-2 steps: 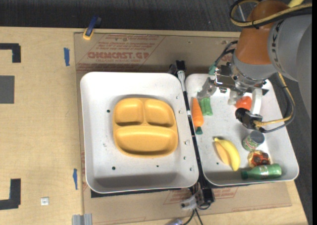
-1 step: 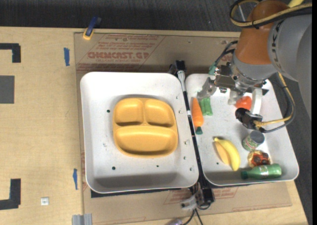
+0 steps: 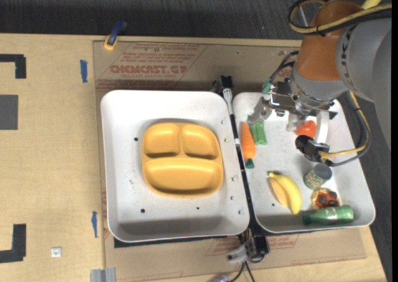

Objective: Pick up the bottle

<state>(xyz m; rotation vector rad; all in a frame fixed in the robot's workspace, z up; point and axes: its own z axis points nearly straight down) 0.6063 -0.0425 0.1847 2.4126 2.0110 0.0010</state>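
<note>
The bottle [image 3: 328, 215] is green with a darker cap and lies on its side along the front wall of the right bin [image 3: 364, 181], near its front right corner. My gripper [image 3: 290, 122] hangs over the back half of that bin, well behind the bottle. Its two fingers [image 3: 257, 113] are spread wide, so it is open. A small orange-red item [image 3: 306, 128] shows just below the wrist, not clamped by the fingers.
In the right bin lie a carrot [image 3: 247, 142], a small green piece [image 3: 258, 133], a banana [image 3: 285, 191], a can [image 3: 318, 176] and a red-yellow item [image 3: 326, 198] touching the bottle's back side. A yellow divided plate [image 3: 182, 156] sits in the left bin [image 3: 118, 150].
</note>
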